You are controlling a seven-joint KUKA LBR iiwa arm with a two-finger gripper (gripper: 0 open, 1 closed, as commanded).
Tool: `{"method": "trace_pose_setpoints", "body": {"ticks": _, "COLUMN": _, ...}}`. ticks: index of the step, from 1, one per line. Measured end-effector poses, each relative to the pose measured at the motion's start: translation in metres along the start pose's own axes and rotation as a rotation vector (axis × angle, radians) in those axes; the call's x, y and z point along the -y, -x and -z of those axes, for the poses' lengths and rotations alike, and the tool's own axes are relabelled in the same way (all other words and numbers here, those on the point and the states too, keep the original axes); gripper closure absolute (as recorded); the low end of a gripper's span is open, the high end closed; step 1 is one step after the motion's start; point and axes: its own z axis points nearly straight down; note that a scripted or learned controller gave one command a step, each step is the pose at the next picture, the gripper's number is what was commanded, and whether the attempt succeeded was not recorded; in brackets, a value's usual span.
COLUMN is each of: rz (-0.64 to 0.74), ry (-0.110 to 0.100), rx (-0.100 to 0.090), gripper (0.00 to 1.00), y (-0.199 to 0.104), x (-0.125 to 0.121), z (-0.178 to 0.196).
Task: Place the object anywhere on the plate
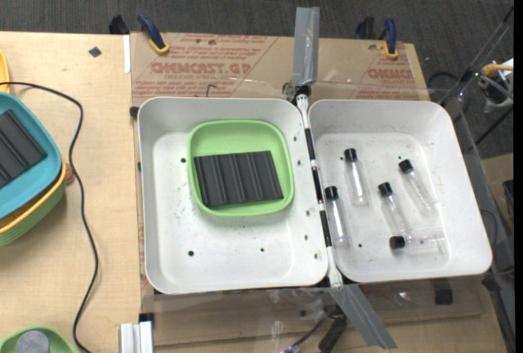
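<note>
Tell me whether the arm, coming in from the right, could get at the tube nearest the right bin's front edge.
Probably yes. That tube lies flat in the right bin, apart from the other tubes, with nothing over it.

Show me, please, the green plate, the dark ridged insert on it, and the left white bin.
green plate (239, 136): camera view, bare upper rim.
dark ridged insert (239, 178): camera view, its middle.
left white bin (229, 257): camera view, bare floor below the plate.

A green plate (241, 172) with a dark ribbed mat (239, 178) is seen; clear tubes (356, 176) are capped black; bins (163, 204) are white.
</note>
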Motion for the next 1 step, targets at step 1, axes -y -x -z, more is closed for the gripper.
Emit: {"method": "trace_pose_setpoints", "body": {"ticks": 1, "rz": -0.002, "ry": 0.0, "rx": -0.001, "gripper": 0.0, "y": 0.0087, "x": 0.0015, "z": -0.0293}}
